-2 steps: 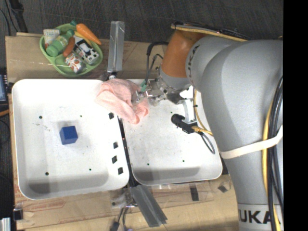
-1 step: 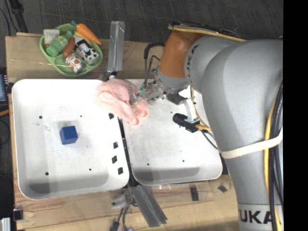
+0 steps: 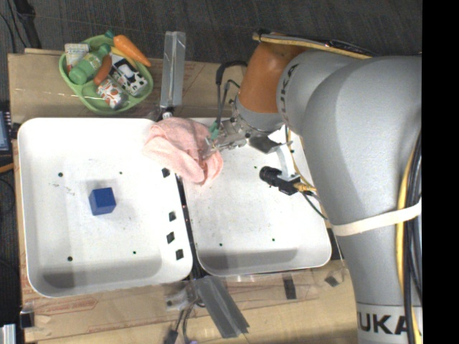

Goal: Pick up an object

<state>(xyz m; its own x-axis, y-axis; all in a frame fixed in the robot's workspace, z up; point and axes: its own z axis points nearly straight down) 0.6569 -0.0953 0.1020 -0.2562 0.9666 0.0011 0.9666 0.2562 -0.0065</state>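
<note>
Starting nearest the camera: grey metal bracket (image 3: 219, 308) at the bench's front edge, below the seam between the two shallow white bins. Left white bin (image 3: 43, 192) holds a small blue cube (image 3: 102, 201) sitting flat left of centre, well apart from everything else. Right white bin (image 3: 251, 253) has a bare floor toward the front. Further back, crumpled pink cloth (image 3: 183, 147) drapes over the divider between the bins at their far end, part in each. Two-finger gripper (image 3: 217, 139) is at the cloth's right edge, touching it; fingers look nearly closed with a pinch of pink fabric between them, though the tips are partly buried in the folds. Grey arm with orange band (image 3: 264, 77) fills the right side. Farthest: green bowl (image 3: 75, 84) of toy food at the back left, off the bins.
</note>
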